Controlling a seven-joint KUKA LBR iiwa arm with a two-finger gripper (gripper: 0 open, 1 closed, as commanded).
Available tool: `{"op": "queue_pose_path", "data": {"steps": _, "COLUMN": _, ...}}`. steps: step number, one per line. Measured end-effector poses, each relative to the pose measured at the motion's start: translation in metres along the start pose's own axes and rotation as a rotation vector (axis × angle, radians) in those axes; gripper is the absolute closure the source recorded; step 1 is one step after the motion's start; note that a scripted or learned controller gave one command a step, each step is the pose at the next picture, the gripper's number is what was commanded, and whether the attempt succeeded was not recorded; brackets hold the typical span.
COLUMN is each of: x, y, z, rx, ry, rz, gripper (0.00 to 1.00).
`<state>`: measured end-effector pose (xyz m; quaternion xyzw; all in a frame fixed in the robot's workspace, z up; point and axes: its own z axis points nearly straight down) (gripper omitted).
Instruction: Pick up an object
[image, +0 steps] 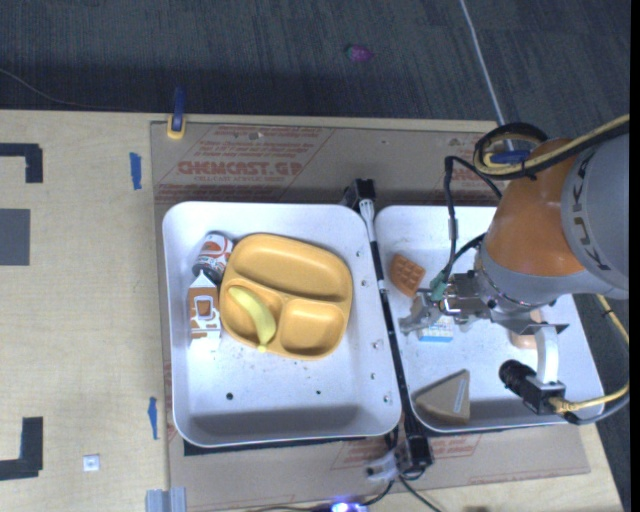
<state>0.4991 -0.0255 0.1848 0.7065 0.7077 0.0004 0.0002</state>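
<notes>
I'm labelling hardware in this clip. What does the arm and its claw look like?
The arm is grey with a broad orange band above the wrist. Black and yellow cables loop along it. The claw is a small metallic silver assembly, with a black cylindrical fitting nearby.

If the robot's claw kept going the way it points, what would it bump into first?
Probably the small white and blue packet right under the gripper, lying on the floor of the right white bin. How far above it the gripper sits is unclear from this view.

Glossy yellow plastic tray in a smooth white bin; matt wooden bench
</notes>
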Motion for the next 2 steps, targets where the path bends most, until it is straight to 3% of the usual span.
{"op": "queue_pose_path", "data": {"steps": 1, "x": 0.0, "y": 0.0, "z": 0.0, "rx": 0.0, "ry": 0.0, "rz": 0.0, "gripper": 0.0}}
{"op": "queue_pose_path", "data": {"steps": 2, "x": -0.078, "y": -0.021, "z": 0.077, "rx": 0.002, "ry": -0.001, "rz": 0.003, "gripper": 0.0}}
